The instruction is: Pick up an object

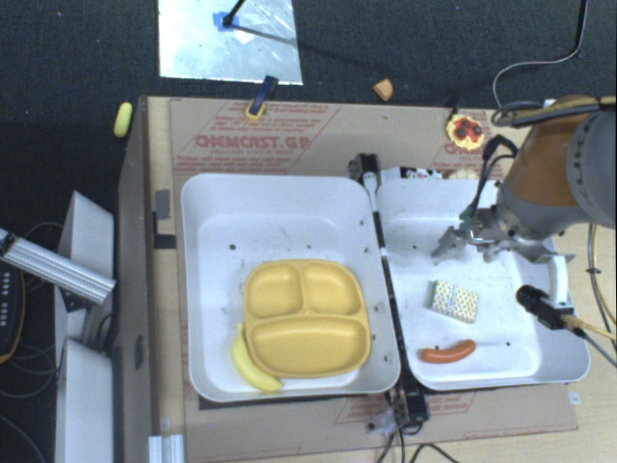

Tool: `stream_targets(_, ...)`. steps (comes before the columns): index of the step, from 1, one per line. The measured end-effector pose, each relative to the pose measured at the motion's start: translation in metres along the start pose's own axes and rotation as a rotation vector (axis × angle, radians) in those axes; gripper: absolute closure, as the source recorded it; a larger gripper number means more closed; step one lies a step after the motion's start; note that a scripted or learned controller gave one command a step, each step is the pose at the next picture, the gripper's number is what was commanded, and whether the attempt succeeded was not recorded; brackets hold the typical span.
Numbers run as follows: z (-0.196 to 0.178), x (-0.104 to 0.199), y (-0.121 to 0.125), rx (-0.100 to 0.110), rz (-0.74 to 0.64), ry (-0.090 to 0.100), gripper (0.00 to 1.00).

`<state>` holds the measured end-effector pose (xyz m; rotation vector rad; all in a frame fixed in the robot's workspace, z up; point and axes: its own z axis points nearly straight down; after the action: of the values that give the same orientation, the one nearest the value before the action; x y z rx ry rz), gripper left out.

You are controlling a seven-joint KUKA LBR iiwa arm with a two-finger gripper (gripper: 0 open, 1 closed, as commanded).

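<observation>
- Gripper (pixel 453 243) hangs over the right bin's (pixel 559 355) upper middle; whether anything is clamped I cannot tell.
- Patterned block (pixel 455 300) lies just below it, bare floor around.
- Sausage (pixel 447 352) rests near the bin's front rim.
- Yellow tray (pixel 306 316) and banana (pixel 249 363) crowd the left bin's (pixel 207 258) front.

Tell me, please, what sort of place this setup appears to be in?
Probably a robotics lab: a robot arm reaches over two white bins on a cardboard-covered bench, with toy food such as a sausage and a banana, and loose cables.
</observation>
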<state>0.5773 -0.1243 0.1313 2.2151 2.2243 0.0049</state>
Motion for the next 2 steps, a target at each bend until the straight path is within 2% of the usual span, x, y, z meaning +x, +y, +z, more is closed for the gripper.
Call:
stream_targets(1, 0.019, 0.028, -0.039, 0.004, 0.003, 0.000, 0.00)
stream_targets(2, 0.046, -0.020, -0.062, 0.002, 0.004, -0.002, 0.00)
